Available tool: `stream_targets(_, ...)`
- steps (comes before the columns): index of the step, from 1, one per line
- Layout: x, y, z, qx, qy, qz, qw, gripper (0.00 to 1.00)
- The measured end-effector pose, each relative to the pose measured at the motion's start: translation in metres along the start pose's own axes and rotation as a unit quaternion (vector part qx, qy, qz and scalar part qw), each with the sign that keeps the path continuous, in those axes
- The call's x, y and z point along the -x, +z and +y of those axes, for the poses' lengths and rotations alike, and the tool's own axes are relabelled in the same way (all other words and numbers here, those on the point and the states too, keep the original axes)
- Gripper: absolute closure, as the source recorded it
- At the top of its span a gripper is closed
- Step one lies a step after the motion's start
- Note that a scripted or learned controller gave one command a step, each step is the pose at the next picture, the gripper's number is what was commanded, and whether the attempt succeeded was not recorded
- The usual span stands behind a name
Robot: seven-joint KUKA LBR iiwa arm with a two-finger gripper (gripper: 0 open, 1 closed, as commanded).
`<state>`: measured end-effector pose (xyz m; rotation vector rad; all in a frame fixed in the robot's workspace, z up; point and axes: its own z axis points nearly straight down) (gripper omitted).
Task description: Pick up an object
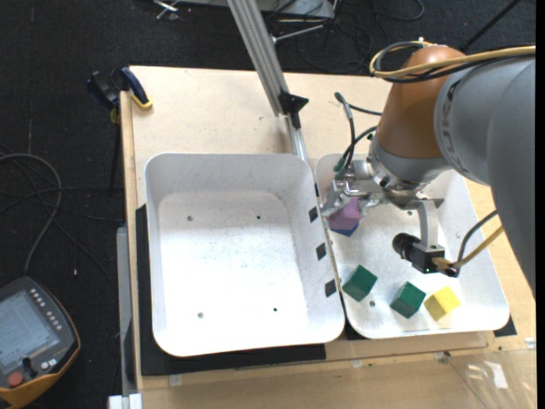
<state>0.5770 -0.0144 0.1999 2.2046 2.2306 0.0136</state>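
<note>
Honestly, the purple block [345, 219] looks light and rigid; gripper [344, 201] seems clamped on its flat sides, a decent hold.

A: The two bins look like smooth white plastic; the left bin [230, 254] is speckled with dark flecks, and the right bin [477, 305] looks cleaner.

B: And the bench [204, 109]?

A: Pale, matt board, like raw wood fibre. The arm's orange band [413, 100] is glossy, its grey shell [494, 118] satin-smooth. The far slanted rail [255, 41] looks like brushed metal.

B: The blocks?

A: Matt. Purple block [345, 218], two green blocks [360, 282], yellow block [442, 303].
</note>
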Motion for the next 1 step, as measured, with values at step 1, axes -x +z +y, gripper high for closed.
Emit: stream_targets(1, -0.0565, -0.0127, 0.0689, -0.001, 0.002, -0.001, 1.0, 1.0)
